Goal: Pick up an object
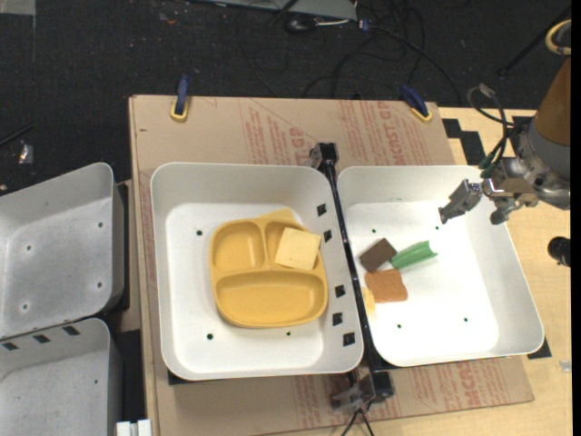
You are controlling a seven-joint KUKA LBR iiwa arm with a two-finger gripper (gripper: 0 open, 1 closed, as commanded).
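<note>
Both white bins, the left bin [172, 243] and the right bin [508, 280], look like smooth moulded plastic with a soft shine. The yellow tray [254, 298] is also plastic, smooth and a little glossy. On it lies a pale block [297, 248] with a matt, spongy face. The orange block [388, 286] seems porous and rough like foam, the brown block [377, 253] is dull, and the green piece [414, 255] is glossy plastic. The bench board [272, 125] is matt cardboard with red print. The gripper [478, 203] looks like grey metal.
</note>
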